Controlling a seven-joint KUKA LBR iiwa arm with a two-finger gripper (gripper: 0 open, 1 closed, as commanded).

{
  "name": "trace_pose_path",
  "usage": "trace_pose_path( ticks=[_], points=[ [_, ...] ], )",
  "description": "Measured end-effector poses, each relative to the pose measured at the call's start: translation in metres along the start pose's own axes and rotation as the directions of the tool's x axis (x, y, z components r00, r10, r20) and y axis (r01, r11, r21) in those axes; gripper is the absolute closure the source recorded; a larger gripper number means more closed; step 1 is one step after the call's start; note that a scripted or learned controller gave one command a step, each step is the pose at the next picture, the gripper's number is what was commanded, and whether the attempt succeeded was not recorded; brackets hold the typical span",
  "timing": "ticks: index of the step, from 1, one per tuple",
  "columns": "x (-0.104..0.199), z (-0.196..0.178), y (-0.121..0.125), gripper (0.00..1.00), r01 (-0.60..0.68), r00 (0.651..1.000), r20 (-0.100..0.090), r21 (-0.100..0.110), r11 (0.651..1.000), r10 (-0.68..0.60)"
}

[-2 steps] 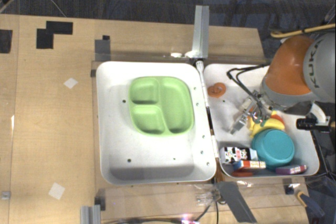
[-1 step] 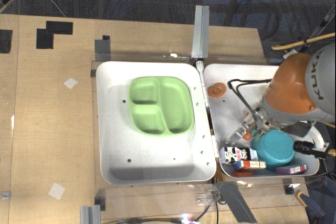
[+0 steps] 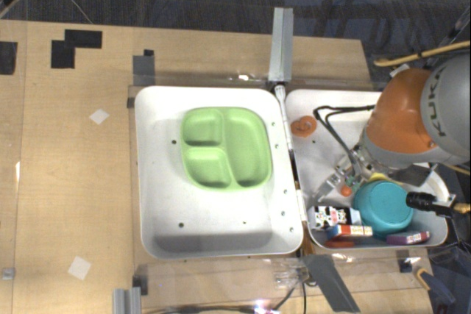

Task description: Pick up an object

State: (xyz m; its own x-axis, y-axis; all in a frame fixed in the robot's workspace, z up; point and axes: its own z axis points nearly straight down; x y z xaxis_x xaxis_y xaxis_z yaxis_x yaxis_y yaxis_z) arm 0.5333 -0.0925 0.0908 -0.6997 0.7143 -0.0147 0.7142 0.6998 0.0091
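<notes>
Front clutter: along the lower edge of the right bin, a small printed black-and-white box, a red-and-white flat pack and a purple item lie packed close together, lower right of the frame.
Teal cup: a round teal cup sits just behind that clutter, touching or nearly touching the flat pack; it looks the largest candidate for a pick.
Claw: the claw is low in the right bin, just left of the teal cup, with something small and orange at its tip; whether it is spread or pressed together I cannot tell, and nothing is plainly seen in its grip.
Step in hand: by my judgement, the descent onto a target among the crowded things at the bin's lower right.
Doing it well: aim for one thing's middle, away from its neighbours, so the tips do not land on two at once; the cup's rim is probably the easiest hold, the flat packs the hardest.
Risk: the bin wall is close, and a crooked approach may push the pile instead of gripping.
Orange piece: a small orange object lies alone at the bin's upper left, well apart, an easier, uncrowded alternative.
Left bin: the green divided tray rests in the left bin on the worktop.
</notes>
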Motion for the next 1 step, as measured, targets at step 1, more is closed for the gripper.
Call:
trace_pose_path(
  ticks=[1],
  points=[
    [-0.1098, -0.0399, 0.0102, 0.0, 0.109, 0.994, -0.001, 0.002, 0.994, -0.109]
  ],
)
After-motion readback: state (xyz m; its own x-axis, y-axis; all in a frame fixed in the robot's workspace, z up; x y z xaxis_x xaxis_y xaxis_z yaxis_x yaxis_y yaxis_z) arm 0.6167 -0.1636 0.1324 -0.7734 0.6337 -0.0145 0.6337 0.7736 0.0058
